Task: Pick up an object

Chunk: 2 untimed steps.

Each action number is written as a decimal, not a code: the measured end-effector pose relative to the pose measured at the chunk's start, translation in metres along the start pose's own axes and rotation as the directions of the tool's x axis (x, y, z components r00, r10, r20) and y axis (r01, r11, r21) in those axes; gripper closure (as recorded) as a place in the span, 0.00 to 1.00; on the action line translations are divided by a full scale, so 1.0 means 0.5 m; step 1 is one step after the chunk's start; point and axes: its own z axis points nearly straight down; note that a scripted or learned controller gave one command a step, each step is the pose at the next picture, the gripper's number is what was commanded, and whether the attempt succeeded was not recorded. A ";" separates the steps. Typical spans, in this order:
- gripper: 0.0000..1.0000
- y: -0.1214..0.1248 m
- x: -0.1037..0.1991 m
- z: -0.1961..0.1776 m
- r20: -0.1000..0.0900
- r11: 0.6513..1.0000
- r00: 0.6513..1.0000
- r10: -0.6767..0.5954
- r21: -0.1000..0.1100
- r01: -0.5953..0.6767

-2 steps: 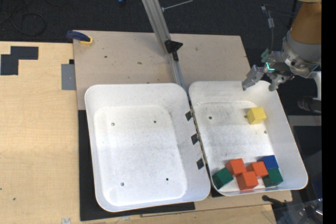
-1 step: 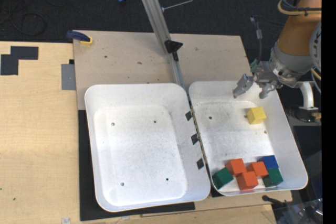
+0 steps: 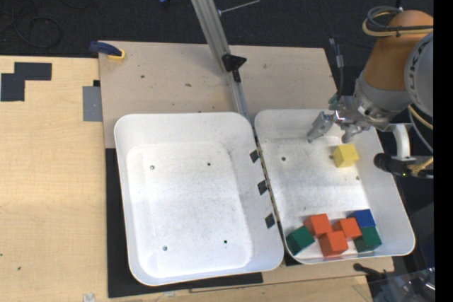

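A yellow cube (image 3: pixel 345 155) lies alone in the upper right part of the right bin (image 3: pixel 304 173). My gripper (image 3: pixel 333 126) hangs over the far end of that bin, just up and left of the cube, with its fingers spread open and nothing between them. A cluster of blocks sits in the bin's near right corner: three orange blocks (image 3: pixel 333 232), two green blocks (image 3: pixel 300 239) and a blue block (image 3: pixel 364 218).
The left bin (image 3: pixel 187 194) lies beside the right one, with black clips (image 3: pixel 260 186) along the shared edge. A slanted aluminium rail (image 3: pixel 209 18) rises behind the bins. A blue and yellow clamp (image 3: pixel 107 50) sits at the bench's far left corner.
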 end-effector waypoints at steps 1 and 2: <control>0.00 -0.022 -0.001 0.108 -0.001 1.000 1.000 0.000 0.000 0.000; 1.00 -0.020 -0.004 0.081 0.000 1.000 1.000 0.004 -0.005 -0.004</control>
